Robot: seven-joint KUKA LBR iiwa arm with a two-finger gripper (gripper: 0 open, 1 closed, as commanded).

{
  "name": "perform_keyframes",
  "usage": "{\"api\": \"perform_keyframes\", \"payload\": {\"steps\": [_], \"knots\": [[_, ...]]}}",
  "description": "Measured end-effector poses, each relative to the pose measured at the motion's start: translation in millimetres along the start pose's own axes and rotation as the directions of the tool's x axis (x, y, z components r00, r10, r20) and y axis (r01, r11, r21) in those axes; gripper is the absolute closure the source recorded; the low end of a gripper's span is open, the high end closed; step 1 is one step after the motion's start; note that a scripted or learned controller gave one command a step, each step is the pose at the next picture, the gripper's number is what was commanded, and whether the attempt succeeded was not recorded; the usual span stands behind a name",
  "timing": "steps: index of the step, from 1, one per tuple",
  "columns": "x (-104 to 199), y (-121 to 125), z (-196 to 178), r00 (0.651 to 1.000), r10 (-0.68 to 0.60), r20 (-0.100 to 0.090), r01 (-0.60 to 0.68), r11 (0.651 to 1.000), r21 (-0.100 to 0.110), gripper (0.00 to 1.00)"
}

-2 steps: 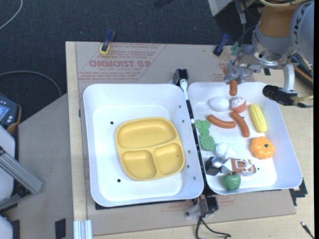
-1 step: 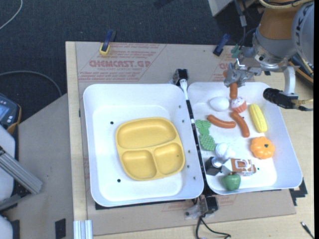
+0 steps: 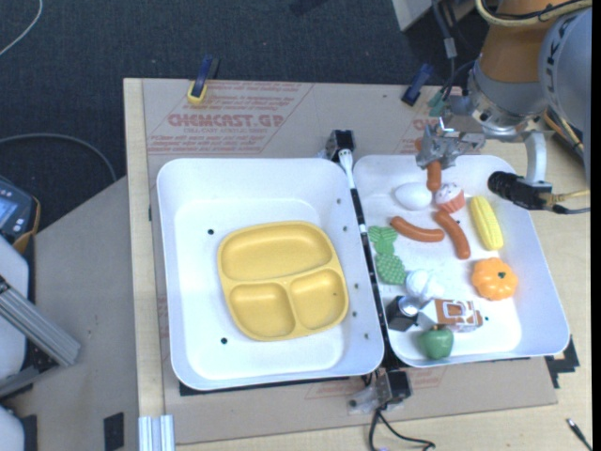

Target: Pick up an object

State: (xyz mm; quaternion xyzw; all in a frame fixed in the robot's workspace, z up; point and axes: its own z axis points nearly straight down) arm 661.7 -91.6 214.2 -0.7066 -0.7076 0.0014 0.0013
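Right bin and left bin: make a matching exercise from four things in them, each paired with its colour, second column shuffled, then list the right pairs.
Things:
1. Divided tray in the left bin
2. Pumpkin
3. Apple at the right bin's near edge
4. Egg

Colours:
A. white
B. green
C. yellow
D. orange

Pairs: 1-C, 2-D, 3-B, 4-A
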Motion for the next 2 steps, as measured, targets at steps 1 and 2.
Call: {"api": "perform_keyframes", "payload": {"steps": [1, 2], "knots": [[-4, -2, -4, 1.0, 0.002, 0.0, -0.002, 1.0, -0.002, 1.0], [0, -6, -20, 1.0, 0.001, 0.001, -0.001, 1.0, -0.007, 1.0]]}}
